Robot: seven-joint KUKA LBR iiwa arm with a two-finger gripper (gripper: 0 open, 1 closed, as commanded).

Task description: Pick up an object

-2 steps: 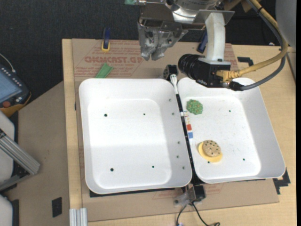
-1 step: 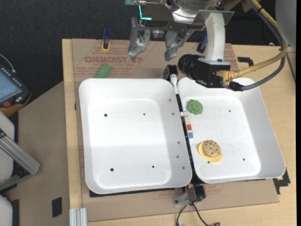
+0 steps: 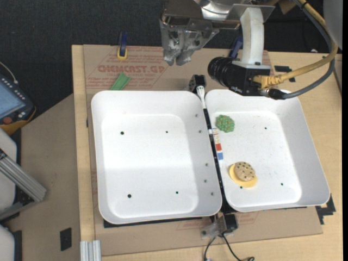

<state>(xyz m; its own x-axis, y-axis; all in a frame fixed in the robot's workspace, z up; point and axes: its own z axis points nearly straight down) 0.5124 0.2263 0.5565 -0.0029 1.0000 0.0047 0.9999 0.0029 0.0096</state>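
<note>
Two objects lie in the right bin (image 3: 293, 118): a small green knobbly lump (image 3: 224, 123) near its back left, and a round yellow disc with dark dots (image 3: 243, 174) closer to the front. My gripper (image 3: 179, 56) hangs high over the cardboard behind the left bin (image 3: 109, 145), well back and to the left of both objects. Nothing shows beneath it or in it.
A thin black stick with red and blue marks (image 3: 213, 137) lies along the seam between the bins. A green strip (image 3: 119, 81) and a blue clamp (image 3: 123, 47) sit on the cardboard at the back left. Black fittings and cables (image 3: 239, 75) crowd the right bin's back edge.
</note>
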